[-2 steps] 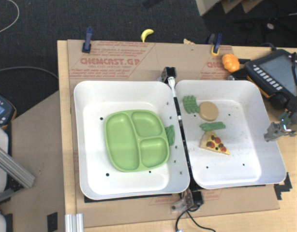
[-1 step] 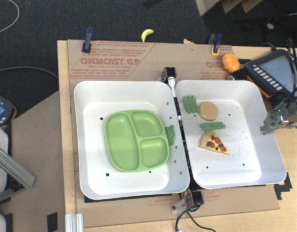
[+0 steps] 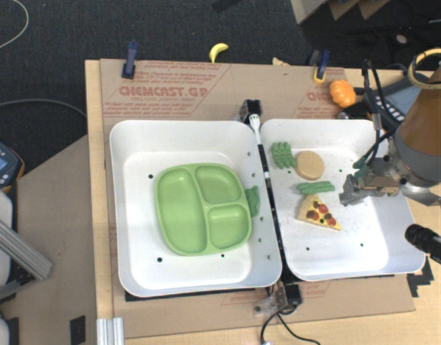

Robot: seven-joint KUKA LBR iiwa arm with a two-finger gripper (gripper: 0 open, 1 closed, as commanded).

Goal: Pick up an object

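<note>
The pincer (image 3: 352, 192) is hovering over the right bin (image 3: 364, 261), beside the pizza slice (image 3: 319, 213). Whether it is gripping anything is too blurred to tell. The green divided plate (image 3: 202, 208) is partly hiding a green item (image 3: 252, 200) in the left bin (image 3: 134, 192).

Cardboard-topped bench (image 3: 170, 85) bears two white bins (image 3: 127, 192).

The brown board (image 3: 170, 85) covering the bench carries faint red print at about 11 o'clock, reading roughly "CHEMCAST G P"; smaller lines beneath it, and a repeat near 1 o'clock, are illegible.
</note>
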